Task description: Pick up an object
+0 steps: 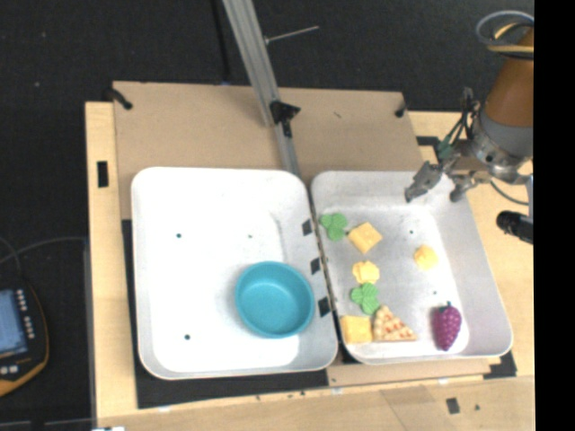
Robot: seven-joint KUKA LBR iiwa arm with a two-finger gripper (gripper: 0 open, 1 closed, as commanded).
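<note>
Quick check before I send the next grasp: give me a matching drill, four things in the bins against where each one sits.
Things:
1. blue bowl
2. purple grapes
3. pizza slice
4. claw

Places:
A. right bin, near right corner
B. over the right bin's far right corner
C. left bin, near right part
D. right bin, near edge, beside a yellow block

Pairs: 1-C, 2-A, 3-D, 4-B

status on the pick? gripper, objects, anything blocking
Gripper open, over right bin's far corner, holding nothing. Toy food pieces lie in that bin; nearest, yellow piece. Nothing blocking it.
</note>
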